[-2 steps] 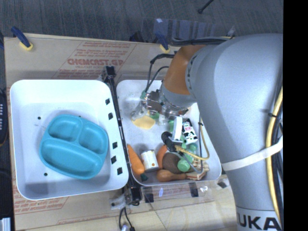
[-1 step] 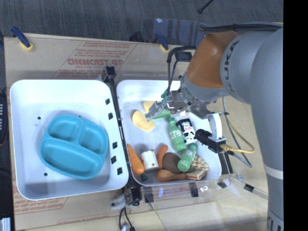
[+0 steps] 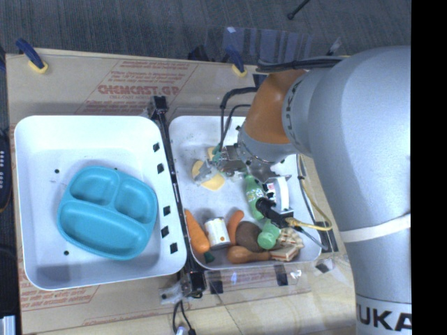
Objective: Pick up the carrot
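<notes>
Gripper (image 3: 225,158) of mine hung low over the right bin (image 3: 183,132), near a pale yellow wedge (image 3: 214,181), and how it stood I could not tell; I judged I was in the approach, needing to travel nearer the front-left wall, where the smooth, tapered orange carrot (image 3: 197,234) lay.

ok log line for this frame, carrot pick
task: pick up carrot | carrot: lying in right bin, near left wall | gripper: over right bin's upper part, apart from carrot | grasp: none seen
</notes>
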